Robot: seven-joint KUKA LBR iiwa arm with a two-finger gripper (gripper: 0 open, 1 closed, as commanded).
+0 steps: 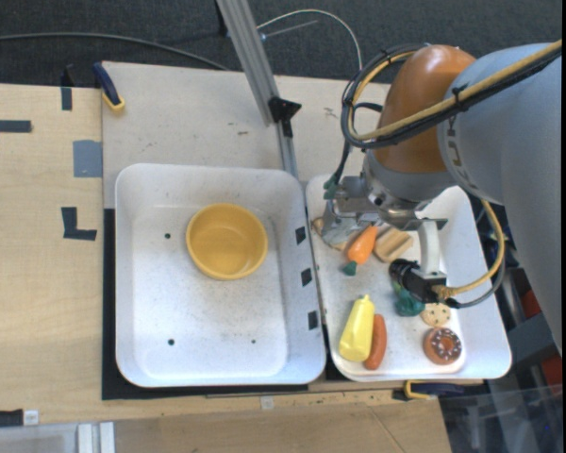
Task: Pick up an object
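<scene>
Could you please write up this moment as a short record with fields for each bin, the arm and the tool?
left bin: holds one yellow bowl, upright
right bin: carrot, bread piece, yellow bottle, sausage, doughnut
bottle and sausage: side by side near the front edge
arm: reaching in over the right bin
tool: low beside the carrot; grip state unclear
</scene>
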